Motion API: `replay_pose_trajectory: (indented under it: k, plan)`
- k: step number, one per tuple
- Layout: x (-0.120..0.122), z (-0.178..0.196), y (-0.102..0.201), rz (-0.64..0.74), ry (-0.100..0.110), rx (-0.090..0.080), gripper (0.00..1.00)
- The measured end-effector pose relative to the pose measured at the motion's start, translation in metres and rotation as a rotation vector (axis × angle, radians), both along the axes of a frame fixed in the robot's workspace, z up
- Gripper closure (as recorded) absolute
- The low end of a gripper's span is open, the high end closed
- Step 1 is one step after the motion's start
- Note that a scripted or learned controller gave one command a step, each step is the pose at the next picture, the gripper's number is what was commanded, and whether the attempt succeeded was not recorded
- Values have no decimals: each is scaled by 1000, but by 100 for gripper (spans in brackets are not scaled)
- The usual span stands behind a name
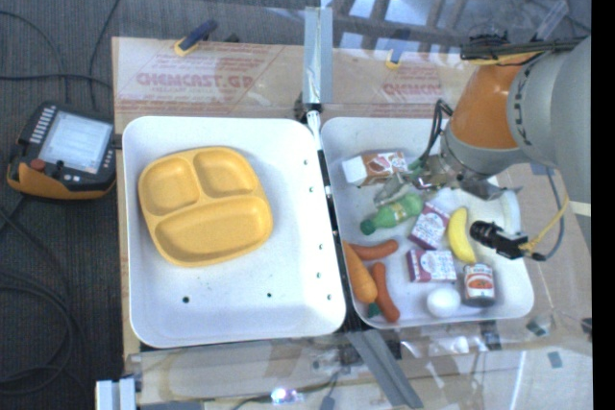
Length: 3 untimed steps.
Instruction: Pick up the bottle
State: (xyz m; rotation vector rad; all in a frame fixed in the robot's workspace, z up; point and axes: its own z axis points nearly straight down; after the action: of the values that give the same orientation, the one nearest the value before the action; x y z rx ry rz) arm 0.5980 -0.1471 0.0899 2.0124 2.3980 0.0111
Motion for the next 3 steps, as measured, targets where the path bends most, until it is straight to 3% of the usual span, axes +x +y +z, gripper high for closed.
replay_pose_trajectory:
  k: [1, 2, 3]
  plan:
    - [1, 8, 0, 0, -1, 0, 100]
    - [1, 8, 0, 0, -1, 0, 0]
    - [-18, 0, 30, -263, -5, -1, 0]
